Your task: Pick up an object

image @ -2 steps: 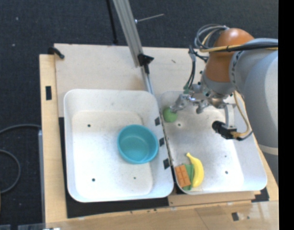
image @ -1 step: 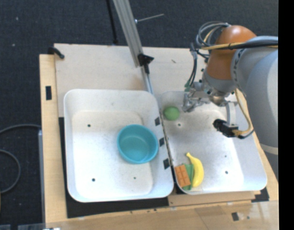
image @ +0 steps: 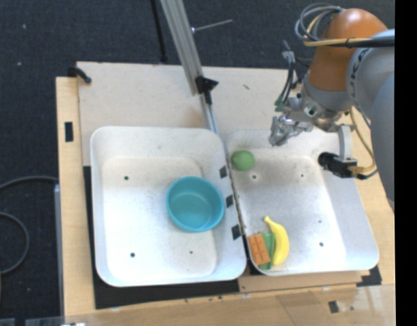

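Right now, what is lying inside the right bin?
The right bin holds a green ball near its far left corner, and a banana beside an orange block at its near left corner. Something green lies partly hidden under those two.

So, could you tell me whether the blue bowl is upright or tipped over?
Upright. The blue bowl sits in the left bin with its open mouth facing up; its round rim and hollow inside show, with nothing in it.
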`<action>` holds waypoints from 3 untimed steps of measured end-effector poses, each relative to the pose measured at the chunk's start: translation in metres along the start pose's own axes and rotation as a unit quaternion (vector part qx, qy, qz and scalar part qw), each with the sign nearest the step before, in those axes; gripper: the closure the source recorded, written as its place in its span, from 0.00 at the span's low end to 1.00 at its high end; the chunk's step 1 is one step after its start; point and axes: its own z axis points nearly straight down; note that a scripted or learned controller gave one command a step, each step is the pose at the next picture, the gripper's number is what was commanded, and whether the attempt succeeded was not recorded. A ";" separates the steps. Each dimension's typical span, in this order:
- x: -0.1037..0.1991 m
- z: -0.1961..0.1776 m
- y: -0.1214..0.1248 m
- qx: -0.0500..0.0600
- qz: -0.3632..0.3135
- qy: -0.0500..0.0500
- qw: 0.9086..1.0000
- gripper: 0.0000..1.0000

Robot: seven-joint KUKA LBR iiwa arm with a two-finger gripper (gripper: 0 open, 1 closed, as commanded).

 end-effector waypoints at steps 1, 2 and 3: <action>-0.006 -0.048 0.008 0.000 -0.003 0.000 1.000 1.00; -0.007 -0.103 0.010 0.000 -0.003 0.000 1.000 1.00; 0.039 -0.098 0.003 0.004 -0.004 0.000 1.000 1.00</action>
